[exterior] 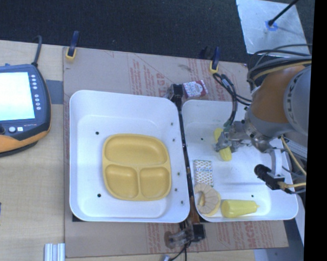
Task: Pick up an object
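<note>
1. the end effector (226,143) is seen low in the right bin (268,213), near its upper left part, with the grey and orange arm (278,100) reaching in from the right.
2. a small yellow object (224,152) is found right at the end effector, partly covered by it; a second bit of yellow shows just above, at the left of the metal parts, and it cannot be told whether both belong to one piece.
3. whether the end effector is spread or pressed together cannot be told, and a grip on the small yellow object cannot be confirmed.
4. the relation that matters: the small yellow object lies directly under and slightly toward the near side of the end effector, so almost no sideways travel is judged to be needed.
5. its long axis cannot be read, because too little of it is visible.
6. other things in the right bin lie well apart, toward the near edge: a long yellow object (238,208) with its axis running left to right, a round beige object (207,199) just beside it, and a small patterned packet (203,170) above that.
7. the left bin (81,150) on the worktop holds a yellow divided tray (136,166), far from the end effector.
</note>
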Motion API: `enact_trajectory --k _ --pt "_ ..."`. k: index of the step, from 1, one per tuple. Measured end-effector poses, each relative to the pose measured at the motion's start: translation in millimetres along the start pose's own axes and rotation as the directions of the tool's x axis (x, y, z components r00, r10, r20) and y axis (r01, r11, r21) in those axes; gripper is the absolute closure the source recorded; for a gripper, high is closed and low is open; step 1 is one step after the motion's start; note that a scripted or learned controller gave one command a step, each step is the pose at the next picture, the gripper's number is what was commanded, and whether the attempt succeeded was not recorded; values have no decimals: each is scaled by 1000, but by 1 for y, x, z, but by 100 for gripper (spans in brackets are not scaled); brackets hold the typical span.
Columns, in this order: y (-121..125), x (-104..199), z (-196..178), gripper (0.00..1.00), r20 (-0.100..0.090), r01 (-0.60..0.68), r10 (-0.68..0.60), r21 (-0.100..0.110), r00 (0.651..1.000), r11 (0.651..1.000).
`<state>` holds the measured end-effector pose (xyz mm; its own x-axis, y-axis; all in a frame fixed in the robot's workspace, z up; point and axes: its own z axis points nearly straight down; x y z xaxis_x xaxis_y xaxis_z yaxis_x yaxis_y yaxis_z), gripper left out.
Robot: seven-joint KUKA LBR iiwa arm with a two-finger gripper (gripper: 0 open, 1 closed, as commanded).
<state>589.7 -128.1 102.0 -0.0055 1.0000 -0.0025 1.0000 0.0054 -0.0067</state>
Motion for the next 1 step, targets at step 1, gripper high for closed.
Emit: enact_trajectory --k 1 --pt "-7 58 -122 100 -3 0 0 -5 1000 1000"
